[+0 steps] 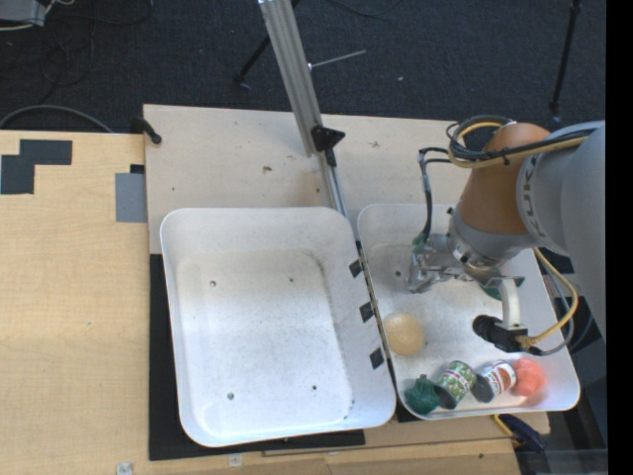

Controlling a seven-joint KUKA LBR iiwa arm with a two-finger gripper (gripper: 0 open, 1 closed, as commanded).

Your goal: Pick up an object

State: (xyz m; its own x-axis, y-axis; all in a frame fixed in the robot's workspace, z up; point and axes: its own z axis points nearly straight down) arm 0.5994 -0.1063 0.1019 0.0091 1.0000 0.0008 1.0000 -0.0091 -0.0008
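White bins (198,265), tan ball (404,333), dark green toy (423,395), pink-orange lump (530,379)

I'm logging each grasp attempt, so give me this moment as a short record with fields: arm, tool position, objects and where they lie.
arm: grey with orange band, reaching in from the right
tool: low over the right bin, upper middle, nothing seen in it
tan ball: right bin, by its left wall
green object: front edge
two small jars: front edge, lying side by side
pink object: front right corner
left bin: white, speckled
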